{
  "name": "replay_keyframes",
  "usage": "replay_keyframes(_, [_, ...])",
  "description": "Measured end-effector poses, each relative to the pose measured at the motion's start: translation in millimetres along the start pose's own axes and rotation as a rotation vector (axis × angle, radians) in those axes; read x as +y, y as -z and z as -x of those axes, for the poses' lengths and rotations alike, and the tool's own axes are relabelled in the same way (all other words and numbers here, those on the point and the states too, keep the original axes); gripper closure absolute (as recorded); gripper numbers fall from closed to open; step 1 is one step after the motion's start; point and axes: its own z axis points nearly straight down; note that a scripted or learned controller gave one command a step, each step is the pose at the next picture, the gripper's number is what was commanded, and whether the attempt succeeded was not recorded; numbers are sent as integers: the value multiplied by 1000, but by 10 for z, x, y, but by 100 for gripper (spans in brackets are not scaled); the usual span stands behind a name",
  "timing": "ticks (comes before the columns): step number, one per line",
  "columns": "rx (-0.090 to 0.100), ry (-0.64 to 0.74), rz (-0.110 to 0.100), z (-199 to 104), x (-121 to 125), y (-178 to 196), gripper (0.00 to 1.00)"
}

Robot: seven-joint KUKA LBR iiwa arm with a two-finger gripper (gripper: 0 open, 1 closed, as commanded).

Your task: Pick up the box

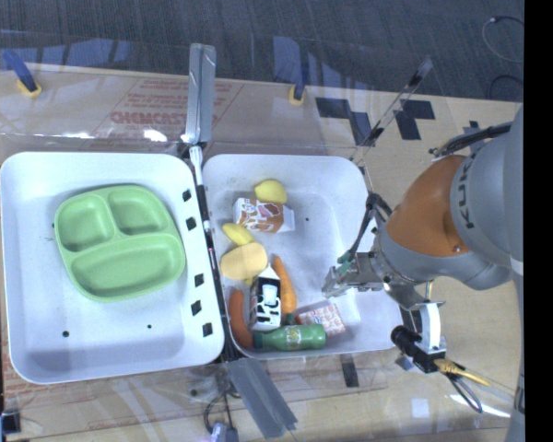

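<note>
orange-white box point(262, 215), flat, right bin point(336, 178)

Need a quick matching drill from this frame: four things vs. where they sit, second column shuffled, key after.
Things:
1. green plate
2. green bottle
3. lemon
4. gripper

Places:
A. far end of the right bin's pile
B. left bin
C. lying along the right bin's near edge
D. over the right bin's right side

Pairs: 1-B, 2-C, 3-A, 4-D
</note>
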Motion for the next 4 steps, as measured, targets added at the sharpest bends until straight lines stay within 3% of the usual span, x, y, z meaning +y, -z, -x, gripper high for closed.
replay_keyframes(1, [0,1,0,-1,0,0,0])
replay_keyframes(2, [-1,-48,-1,29,572,-201,0])
replay_keyframes(3, [-3,-23,-1,-1104,776,-200,0])
replay_keyframes(4, [-1,-17,-4,-1119,775,-107,100])
